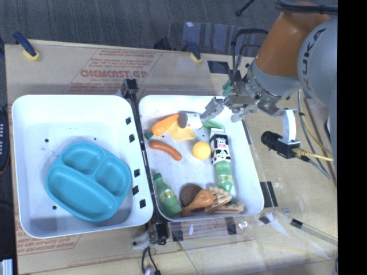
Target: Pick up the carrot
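- Gripper (202, 117): over far part of right bin (252, 171), reaching in from the right; I can't tell its state from this angle. Tip sits just right of the carrot; nothing visibly held.
- Carrot (164, 124): orange, far-left of right bin, lying tilted, touching the yellow wedge (183, 134).
- Sausage (166, 149): just near-side of carrot, apart from it.
- Yellow ball (200, 150): mid bin.
- Cow-print carton (219, 148): right side, w/ green bottle (225, 178) nearer.
- 2nd green bottle (167, 195): near-left corner.
- Brown round item (190, 192) & drumstick (200, 200): near edge.
- Left bin (34, 110): holds blue divided tray (87, 180).
- Arm (298, 44): grey, orange band, far right.
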Controlling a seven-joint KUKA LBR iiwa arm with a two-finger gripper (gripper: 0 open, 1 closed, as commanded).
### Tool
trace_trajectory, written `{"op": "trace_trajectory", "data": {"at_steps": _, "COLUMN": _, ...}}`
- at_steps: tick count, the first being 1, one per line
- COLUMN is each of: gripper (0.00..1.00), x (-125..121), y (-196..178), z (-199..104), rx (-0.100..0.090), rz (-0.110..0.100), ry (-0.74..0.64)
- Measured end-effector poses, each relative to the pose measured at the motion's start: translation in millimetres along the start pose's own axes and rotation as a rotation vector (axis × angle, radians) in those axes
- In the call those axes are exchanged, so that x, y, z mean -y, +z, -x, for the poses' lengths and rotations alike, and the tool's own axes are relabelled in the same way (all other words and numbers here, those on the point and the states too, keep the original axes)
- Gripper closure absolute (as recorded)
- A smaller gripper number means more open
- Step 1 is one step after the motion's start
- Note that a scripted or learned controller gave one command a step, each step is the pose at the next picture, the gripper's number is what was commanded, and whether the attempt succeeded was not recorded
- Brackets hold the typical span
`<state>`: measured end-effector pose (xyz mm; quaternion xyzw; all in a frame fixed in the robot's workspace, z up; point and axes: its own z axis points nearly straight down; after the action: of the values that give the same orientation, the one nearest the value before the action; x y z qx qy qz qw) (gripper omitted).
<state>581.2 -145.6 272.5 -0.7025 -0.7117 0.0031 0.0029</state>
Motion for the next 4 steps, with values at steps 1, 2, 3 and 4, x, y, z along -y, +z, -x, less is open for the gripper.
{"op": "trace_trajectory", "data": {"at_steps": 1, "gripper": 0.00, "x": -3, "y": 111, "z": -38, "rx": -0.002, "rz": -0.011, "ry": 0.175}}
{"op": "trace_trajectory", "data": {"at_steps": 2, "gripper": 0.00, "x": -57, "y": 171, "z": -44, "rx": 0.000, "rz": 0.006, "ry": 0.280}}
{"op": "trace_trajectory", "data": {"at_steps": 3, "gripper": 1.00, "x": -54, "y": 166, "z": -44, "rx": 0.002, "rz": -0.008, "ry": 0.272}}
{"op": "trace_trajectory", "data": {"at_steps": 4, "gripper": 1.00, "x": -2, "y": 79, "z": -120, "rx": -0.004, "rz": 0.000, "ry": 0.610}}
